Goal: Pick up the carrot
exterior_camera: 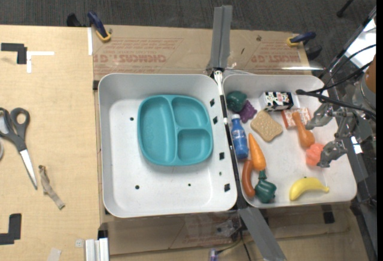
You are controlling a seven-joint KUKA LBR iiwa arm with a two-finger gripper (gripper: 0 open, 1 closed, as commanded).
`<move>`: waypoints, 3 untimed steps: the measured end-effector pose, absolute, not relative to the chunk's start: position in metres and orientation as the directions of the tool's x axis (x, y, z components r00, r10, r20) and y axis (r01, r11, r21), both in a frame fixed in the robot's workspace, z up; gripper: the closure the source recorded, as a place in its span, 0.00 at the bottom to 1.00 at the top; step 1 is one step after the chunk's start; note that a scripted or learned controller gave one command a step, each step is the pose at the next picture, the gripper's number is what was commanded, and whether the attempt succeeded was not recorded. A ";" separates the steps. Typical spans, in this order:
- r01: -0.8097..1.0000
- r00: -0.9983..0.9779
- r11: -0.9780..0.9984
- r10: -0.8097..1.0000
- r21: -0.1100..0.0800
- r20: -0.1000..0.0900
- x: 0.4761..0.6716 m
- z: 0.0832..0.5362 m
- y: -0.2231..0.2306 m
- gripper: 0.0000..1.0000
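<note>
The carrot lies in the right bin near its left wall. It is orange, with its tip pointing to the far side and a green leafy top at the near end. My gripper hangs over the right side of the same bin, well to the right of the carrot. Its two fingers stand apart, so it is open. An orange drumstick-like piece and a pink lump lie just left of the fingers; neither is held.
Beside the carrot are a blue bottle, a red-orange sausage and a bread slice. A banana, a milk carton and a green vegetable also lie in the right bin. The left bin holds a teal divided plate.
</note>
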State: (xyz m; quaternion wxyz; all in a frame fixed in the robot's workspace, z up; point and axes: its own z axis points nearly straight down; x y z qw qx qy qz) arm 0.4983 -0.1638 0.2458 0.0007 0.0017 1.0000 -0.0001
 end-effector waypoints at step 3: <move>-0.375 -0.927 0.927 -0.375 0.000 -0.001 0.523 0.092 -0.095 0.00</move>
